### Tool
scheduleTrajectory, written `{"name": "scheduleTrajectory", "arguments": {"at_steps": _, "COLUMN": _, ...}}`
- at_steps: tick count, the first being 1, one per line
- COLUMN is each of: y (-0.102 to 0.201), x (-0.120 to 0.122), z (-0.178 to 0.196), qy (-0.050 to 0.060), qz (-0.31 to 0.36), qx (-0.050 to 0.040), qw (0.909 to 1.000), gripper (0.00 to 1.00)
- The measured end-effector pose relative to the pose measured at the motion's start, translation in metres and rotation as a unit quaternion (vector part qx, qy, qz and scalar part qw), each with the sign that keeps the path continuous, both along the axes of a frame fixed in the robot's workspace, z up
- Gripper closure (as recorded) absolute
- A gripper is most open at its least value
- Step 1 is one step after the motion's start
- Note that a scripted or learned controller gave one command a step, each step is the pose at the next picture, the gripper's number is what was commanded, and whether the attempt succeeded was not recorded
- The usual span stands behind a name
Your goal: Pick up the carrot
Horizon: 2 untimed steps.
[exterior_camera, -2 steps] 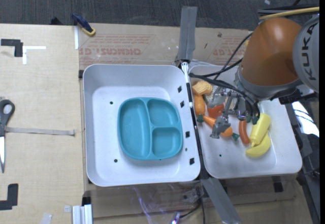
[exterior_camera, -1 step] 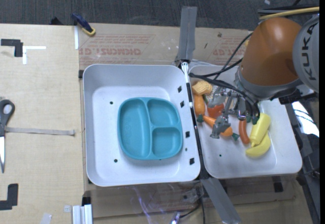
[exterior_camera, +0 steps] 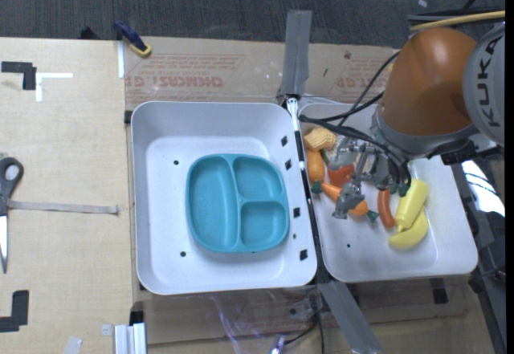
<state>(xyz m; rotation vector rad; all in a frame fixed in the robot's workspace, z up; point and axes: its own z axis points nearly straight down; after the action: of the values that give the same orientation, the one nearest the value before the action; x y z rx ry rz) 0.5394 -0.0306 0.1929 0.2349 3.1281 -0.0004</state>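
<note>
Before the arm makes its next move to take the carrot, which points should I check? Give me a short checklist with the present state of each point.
1. Carrot lies in the right bin: ok.
2. Gripper is over the right bin, close to the carrot: ok.
3. Carrot between the fingers: cannot tell.
4. Free space around the carrot: not ok; an orange piece and a red piece lie close by.
5. Banana lies apart from the carrot: ok.
6. Blue tray sits in the left bin, away from the work: ok.
</note>
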Motion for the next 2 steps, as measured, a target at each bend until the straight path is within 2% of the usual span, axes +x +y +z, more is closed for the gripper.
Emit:
{"name": "scheduleTrajectory", "arguments": {"at_steps": 1, "y": 0.000, "x": 0.000, "z": 0.000, "qy": 0.000, "qz": 0.000, "qx": 0.0000, "qw": 1.0000, "gripper": 0.00}}
{"name": "scheduleTrajectory", "arguments": {"at_steps": 2, "y": 0.027, "x": -0.007, "z": -0.001, "qy": 0.001, "qz": -0.060, "qx": 0.0003, "qw": 0.9982, "gripper": 0.00}}
